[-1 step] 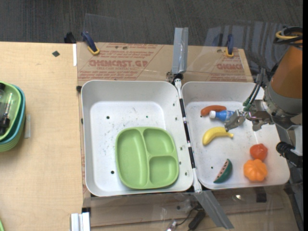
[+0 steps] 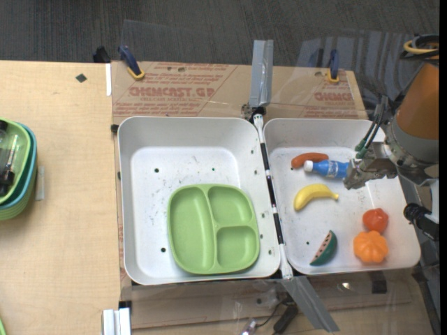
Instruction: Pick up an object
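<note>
In the right bin (image 2: 279,187) lie a blue bottle with a white cap (image 2: 326,167), an orange-red sausage (image 2: 309,159) just behind it, a yellow banana (image 2: 314,195), a watermelon slice (image 2: 323,248), a red tomato (image 2: 375,220) and an orange pumpkin (image 2: 369,247). My gripper (image 2: 355,174) hangs low at the bottle's right end, touching or very close to it. The arm's orange band (image 2: 422,103) rises above on the right.
The left bin (image 2: 140,187) holds a green divided plate (image 2: 213,229). A metal divider post (image 2: 261,75) stands between the bins at the back. Stacked green containers (image 2: 14,169) sit at the far left of the bench. Blue clamps (image 2: 130,60) hold cardboard behind the bins.
</note>
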Motion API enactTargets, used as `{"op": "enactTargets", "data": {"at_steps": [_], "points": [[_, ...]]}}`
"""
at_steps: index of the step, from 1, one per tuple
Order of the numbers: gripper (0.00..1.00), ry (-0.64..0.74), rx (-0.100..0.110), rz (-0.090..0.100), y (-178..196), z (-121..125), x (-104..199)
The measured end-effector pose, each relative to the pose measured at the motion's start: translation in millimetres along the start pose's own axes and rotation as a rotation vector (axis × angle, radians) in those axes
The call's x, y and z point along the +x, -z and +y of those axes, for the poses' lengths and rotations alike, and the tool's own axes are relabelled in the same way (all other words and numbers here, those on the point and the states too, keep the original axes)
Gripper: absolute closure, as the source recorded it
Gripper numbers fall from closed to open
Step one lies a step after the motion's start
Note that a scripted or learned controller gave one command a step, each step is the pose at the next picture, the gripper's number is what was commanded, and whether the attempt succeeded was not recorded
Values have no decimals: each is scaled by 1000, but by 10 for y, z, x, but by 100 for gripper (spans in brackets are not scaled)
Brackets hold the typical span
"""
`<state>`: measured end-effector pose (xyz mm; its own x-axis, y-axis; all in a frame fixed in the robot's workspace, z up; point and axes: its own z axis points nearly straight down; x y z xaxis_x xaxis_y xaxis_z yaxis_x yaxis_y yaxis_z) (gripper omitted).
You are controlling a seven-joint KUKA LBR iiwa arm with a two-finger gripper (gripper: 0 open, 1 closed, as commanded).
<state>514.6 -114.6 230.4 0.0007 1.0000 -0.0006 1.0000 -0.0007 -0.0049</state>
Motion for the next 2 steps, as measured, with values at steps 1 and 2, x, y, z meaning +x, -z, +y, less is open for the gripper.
{"op": "enactTargets", "data": {"at_steps": [1, 2], "points": [[100, -16, -1, 0, -403, 426, 660], [100, -46, -2, -1, -340, 814, 1316]]}}
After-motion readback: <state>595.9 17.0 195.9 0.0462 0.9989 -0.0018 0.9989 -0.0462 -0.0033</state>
